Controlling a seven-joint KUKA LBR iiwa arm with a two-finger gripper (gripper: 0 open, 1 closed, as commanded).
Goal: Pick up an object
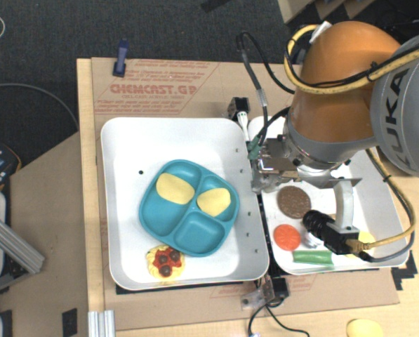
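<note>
From my feed, the end effector [293, 181] sits over the right white bin [391, 195], mostly hidden under the grey arm's orange band [339, 76], so I can't tell its state. Under it: a brown round disc [294, 201], an orange round piece [288, 236] and a green stick-shaped item [313, 257] near the front wall. The left white bin [125, 153] has a blue 3-compartment plastic plate [188, 208] holding 2 yellow pieces, with a yellow toy with red spots [165, 260] just in front of it.
</note>
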